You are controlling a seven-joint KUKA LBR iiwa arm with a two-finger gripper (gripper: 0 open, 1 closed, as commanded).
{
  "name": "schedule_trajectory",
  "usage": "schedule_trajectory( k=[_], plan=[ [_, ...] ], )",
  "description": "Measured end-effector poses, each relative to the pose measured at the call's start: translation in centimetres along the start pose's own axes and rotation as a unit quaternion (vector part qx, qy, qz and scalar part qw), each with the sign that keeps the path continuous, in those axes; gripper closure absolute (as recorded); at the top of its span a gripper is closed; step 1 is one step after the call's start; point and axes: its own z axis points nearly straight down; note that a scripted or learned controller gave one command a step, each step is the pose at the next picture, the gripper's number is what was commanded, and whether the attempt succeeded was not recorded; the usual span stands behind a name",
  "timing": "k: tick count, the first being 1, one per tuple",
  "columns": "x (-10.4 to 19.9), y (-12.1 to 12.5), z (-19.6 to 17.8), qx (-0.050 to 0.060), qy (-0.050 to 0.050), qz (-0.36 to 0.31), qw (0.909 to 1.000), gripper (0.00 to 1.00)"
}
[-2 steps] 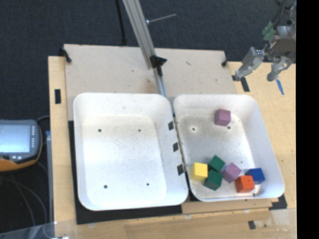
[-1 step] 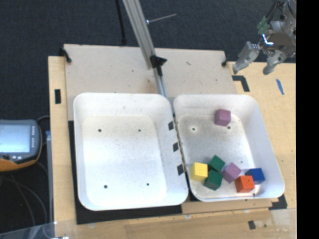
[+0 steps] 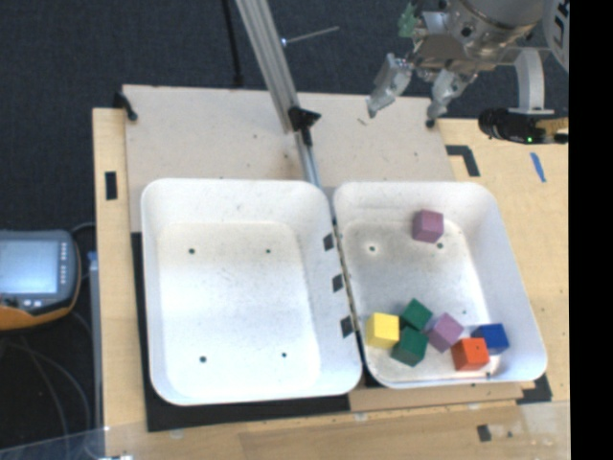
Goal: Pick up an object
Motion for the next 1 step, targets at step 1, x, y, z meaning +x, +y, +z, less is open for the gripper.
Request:
schedule_trajectory(
  k=[1],
  plan=[
    [-3.01, -0.96, 0.17, 0.001, -0.001, 0.006, 1.0000, 0.00]
  ],
)
